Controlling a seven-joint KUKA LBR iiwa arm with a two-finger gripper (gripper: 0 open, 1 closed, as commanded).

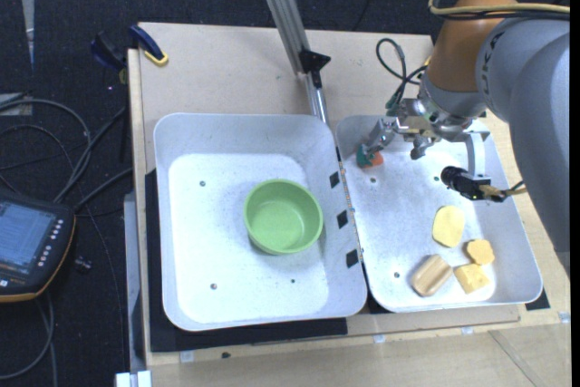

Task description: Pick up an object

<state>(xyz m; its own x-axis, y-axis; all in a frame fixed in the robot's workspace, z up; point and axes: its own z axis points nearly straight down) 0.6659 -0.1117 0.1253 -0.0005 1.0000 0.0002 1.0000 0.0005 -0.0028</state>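
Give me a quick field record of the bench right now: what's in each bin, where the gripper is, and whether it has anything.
left bin: one round green plastic bowl, upright, near the middle
right bin: four yellow-tan foam-like pieces clustered toward the near right corner
gripper: low over the right bin's far left part, apart from the yellow pieces
small item at gripper tip: something green and reddish, too small to identify
held object: cannot tell
arm: reaches in from the right

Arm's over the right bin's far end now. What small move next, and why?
Probably shift the gripper toward the yellow pieces at the right bin's near end, then descend. It hangs over the far left part, apart from them; the green bowl lies in the other bin.
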